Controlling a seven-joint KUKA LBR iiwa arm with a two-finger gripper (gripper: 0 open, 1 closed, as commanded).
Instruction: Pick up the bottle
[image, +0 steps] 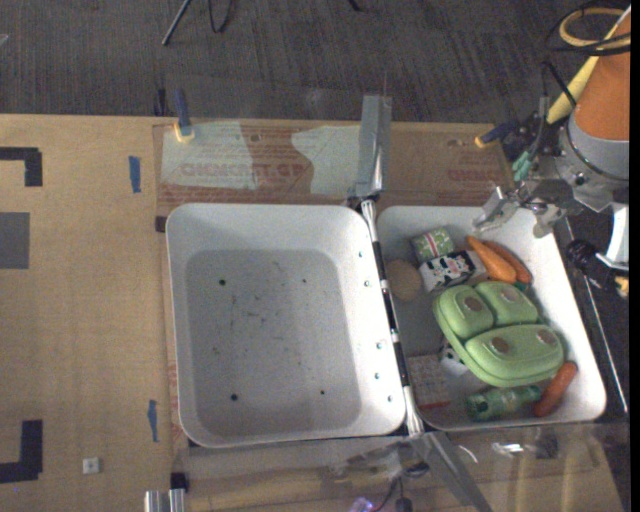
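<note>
My gripper (518, 207) hangs above the far right corner of the right bin (590, 405), nothing between its spread fingers. To do this well I should cross to the near wall, where the one green bottle (503, 402) lies on its side, and close across its narrow width. Around it I count two carrots (499, 259), two small cartons (447, 270), one green tray (500, 331); the left bin (185, 330) holds nothing.
</note>
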